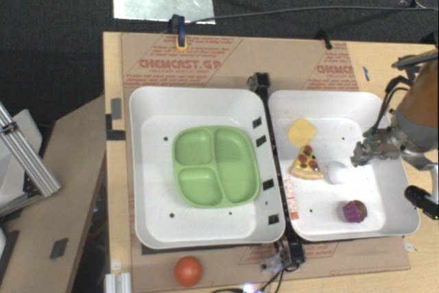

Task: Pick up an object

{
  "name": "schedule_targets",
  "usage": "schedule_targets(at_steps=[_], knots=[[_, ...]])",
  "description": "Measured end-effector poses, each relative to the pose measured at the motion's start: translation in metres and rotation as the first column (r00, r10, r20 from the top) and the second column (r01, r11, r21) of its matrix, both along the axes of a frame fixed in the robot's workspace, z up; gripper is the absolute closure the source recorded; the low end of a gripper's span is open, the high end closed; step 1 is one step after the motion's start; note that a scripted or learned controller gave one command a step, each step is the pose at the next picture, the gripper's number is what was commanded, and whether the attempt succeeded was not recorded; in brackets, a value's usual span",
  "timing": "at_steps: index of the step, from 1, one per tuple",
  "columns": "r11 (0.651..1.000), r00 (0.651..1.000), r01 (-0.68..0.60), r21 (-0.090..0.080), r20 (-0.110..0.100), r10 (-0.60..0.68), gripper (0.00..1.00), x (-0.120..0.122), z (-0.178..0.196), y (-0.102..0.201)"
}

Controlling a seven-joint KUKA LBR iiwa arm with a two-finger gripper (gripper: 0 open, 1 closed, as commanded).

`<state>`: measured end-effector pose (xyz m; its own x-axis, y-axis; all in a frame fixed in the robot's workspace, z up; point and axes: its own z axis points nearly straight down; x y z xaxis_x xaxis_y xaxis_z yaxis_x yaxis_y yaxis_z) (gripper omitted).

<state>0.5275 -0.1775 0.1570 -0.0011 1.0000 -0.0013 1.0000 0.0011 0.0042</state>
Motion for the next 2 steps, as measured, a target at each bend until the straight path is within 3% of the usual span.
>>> schedule_targets(at_steps=[2], knots=[[1.000, 1.000, -0.004, -0.001, 0.004, 0.004, 1.00, 0.003, 0.118, -0.002]])
